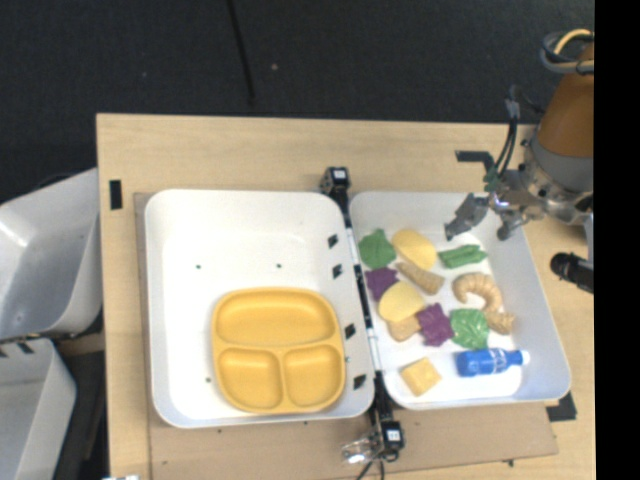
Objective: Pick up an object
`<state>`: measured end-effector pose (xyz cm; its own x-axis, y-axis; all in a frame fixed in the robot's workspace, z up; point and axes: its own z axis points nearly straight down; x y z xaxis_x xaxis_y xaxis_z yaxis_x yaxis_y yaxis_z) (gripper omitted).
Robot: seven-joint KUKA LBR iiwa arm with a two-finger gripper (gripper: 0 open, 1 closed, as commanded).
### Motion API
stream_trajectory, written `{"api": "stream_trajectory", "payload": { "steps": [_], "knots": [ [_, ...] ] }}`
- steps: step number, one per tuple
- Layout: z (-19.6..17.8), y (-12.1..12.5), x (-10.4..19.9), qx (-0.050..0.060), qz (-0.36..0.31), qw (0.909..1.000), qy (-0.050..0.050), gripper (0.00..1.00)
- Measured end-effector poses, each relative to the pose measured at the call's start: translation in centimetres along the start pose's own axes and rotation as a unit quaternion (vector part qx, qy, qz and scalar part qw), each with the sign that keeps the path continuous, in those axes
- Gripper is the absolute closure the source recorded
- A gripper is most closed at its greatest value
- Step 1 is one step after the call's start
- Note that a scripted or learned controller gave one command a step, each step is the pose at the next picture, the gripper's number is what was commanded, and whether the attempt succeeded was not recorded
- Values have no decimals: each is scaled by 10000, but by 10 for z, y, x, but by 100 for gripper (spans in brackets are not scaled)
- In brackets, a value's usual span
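Your hand [487, 215] is sitting over the far right corner of the right bin [545, 368], fingers spread apart with nothing between them, just up and right of the green pea pod toy [462, 257].

Everything you could grab is piled in that right bin, so take the pea pod as your marker. Just left of it is a yellow lemon-ish piece [415, 249], and further left a green leafy piece [377, 249]. Right below the pea pod there's a tan croissant [482, 294], and left of that a breadstick-looking thing [420, 277]. Lower down you've got a purple piece [381, 282], a yellow chip-shaped piece [402, 304], purple grapes [434, 324] and a green chunk [468, 327]. Well below the pea pod, near the front edge, lie a blue bottle [488, 362] and a yellow cheese wedge [421, 376].

The left bin [240, 228] holds a yellow divided tray [278, 348]. Both bins sit on the wooden counter [300, 148].
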<state>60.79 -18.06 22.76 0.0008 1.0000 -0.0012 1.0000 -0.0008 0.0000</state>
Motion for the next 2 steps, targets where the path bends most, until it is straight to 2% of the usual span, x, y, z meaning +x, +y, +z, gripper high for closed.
{"api": "stream_trajectory", "payload": {
  "steps": [1, 2],
  "knots": [
    [-17, -9, 10, 4, 8, 10000, -5, 0],
    [18, -22, 119, 13, -55, 10000, 22, 0]
  ]
}}
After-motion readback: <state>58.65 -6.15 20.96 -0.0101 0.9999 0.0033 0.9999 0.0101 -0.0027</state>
